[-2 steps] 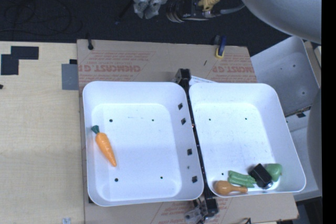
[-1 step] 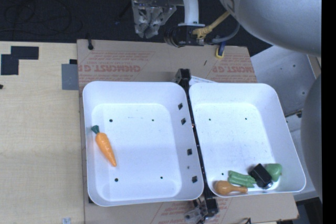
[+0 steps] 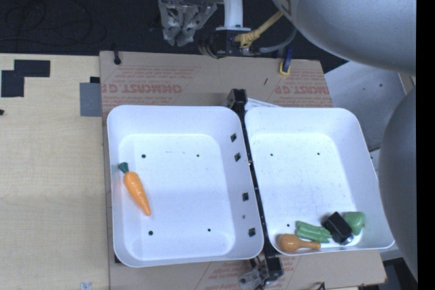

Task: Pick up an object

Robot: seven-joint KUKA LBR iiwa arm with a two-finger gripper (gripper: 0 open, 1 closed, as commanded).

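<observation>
While the arm [image 3: 353,3] hung high over the far side of the bench [image 3: 47,166], you had nothing picked up yet: the whole task was left to do. Its gripper [image 3: 185,29] sat above the bench's far edge, well apart from both bins, and nothing showed between its fingers; whether they stood apart or together I could not tell from this slant.

You had two bins side by side. The left bin [image 3: 170,120] carried one thing, a carrot [image 3: 136,191], lying alone near its left wall, towards the near-left corner, with bare floor all round it. I judged that the easier target, since nothing crowded it, though the wall beside it could catch a finger.

The right bin [image 3: 299,120] held its things bunched in the near-right corner: a green pod [image 3: 312,231], a black block [image 3: 337,227] touching it, a green piece [image 3: 355,219] just beyond the block against the right wall, and an orange pear-shaped toy [image 3: 296,243] along the near wall. You would have found that cluster harder, as the pieces touched and the corner walls hemmed them in.

Between the bins ran a black clip strip [image 3: 243,173], which the gripper had to clear when crossing.
</observation>
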